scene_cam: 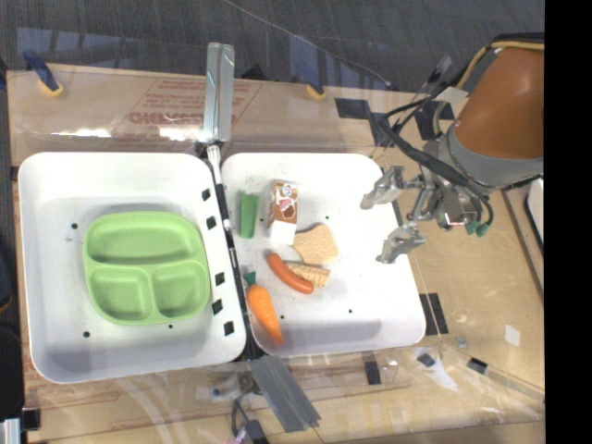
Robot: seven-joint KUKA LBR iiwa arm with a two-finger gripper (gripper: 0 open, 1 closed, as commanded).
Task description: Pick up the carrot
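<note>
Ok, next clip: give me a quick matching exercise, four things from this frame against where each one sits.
Things:
1. carrot
2. green divided plate
3. green stick
4. pincer

Places:
A. middle of the left bin
B. over the right bin's right edge
C. front left corner of the right bin
D. by the divider, toward the back of the right bin

Pairs: 1-C, 2-A, 3-D, 4-B
</note>
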